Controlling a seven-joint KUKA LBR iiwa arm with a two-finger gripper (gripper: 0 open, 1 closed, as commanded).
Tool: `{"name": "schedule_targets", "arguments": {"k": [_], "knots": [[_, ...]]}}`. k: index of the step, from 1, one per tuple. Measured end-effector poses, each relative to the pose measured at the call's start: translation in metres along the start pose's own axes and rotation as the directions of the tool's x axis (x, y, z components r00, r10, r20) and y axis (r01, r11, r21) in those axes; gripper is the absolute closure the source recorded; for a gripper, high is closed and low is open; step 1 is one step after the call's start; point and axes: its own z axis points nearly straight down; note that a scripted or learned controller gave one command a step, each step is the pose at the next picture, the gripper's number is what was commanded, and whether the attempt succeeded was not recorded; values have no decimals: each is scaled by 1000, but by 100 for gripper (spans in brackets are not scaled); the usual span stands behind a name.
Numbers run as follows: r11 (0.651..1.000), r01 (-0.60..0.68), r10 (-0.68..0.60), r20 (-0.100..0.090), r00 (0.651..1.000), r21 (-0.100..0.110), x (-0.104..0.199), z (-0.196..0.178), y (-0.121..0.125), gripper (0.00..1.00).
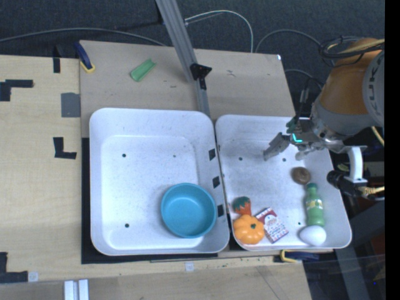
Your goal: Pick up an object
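Far left of the tool [279,146], a round blue plastic bowl [188,209] sits in the left white bin [106,127]. The tool hangs released over bare floor in the right white bin [250,127]. Below-right of it, a green plastic bottle [314,207] lies lengthwise toward the near rim, cap pointing toward the tool.

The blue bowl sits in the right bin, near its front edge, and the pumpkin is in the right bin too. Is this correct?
Not quite. The camera view shows the blue bowl in the left bin, near its front edge. The pumpkin is indeed in the right bin.
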Motion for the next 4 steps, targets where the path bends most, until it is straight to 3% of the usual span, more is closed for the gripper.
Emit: {"name": "schedule_targets", "arguments": {"k": [2, 3, 4], "knots": [[1000, -1, 1, 0, 1000, 4, -3, 110, 5, 0], [1000, -1, 1, 1, 1000, 0, -3, 110, 5, 0], [1000, -1, 1, 0, 1000, 1, -2, 101, 5, 100]]}}
